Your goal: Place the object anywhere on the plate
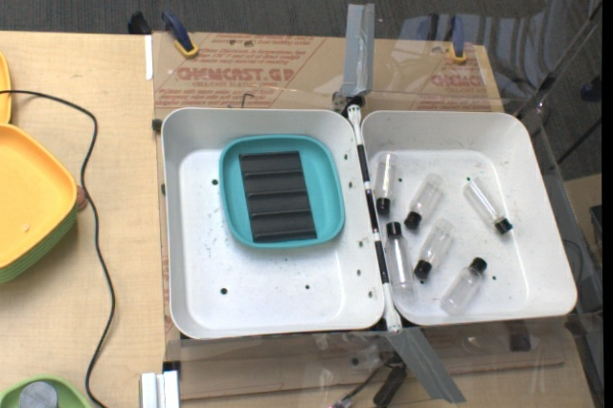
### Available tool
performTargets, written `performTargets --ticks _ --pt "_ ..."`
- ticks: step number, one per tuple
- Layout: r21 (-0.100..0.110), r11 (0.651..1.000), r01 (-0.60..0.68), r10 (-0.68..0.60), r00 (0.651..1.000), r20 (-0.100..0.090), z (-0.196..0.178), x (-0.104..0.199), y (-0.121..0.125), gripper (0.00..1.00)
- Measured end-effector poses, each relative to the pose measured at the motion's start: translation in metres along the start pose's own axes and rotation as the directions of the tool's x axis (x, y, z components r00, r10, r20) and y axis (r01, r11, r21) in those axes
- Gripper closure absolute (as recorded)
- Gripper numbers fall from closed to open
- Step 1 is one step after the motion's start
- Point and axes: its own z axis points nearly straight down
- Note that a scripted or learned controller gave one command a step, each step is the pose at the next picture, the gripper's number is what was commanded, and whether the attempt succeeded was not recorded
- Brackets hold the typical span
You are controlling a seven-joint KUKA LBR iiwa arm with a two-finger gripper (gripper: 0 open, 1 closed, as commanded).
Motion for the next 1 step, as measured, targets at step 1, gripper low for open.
performTargets --ticks 1 --pt "0.001 1.000 -0.005 0.005 1.000 0.001 0.0638 -0.0066 -0.0011 0.00"
